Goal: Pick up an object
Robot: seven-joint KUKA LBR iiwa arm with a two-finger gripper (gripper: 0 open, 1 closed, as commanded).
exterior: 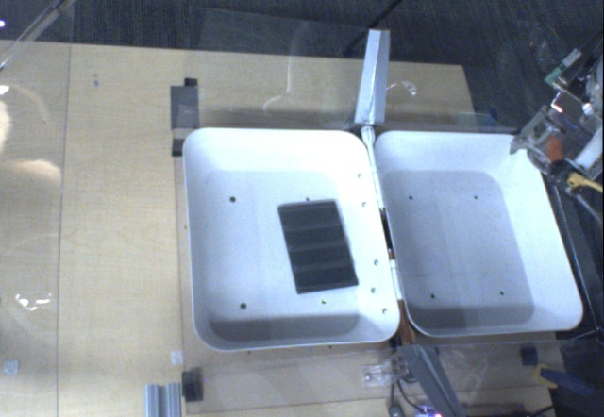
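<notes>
A dark grey ribbed rectangular pad point(317, 245) lies flat in the middle of the left white bin point(212, 217), slightly turned. My gripper point(545, 134) sits at the far right edge of the camera view, over the upper right corner of the right white bin point(528, 292), far from the pad. Nothing is seen held in it.
A metal divider post point(372, 80) rises behind the seam between the two bins. Black clamps point(185, 104) stand at the left bin's back corner and at its front point(192, 385). Cables point(425, 387) lie at the front near the seam. Bare wooden bench point(94, 245) stretches left.
</notes>
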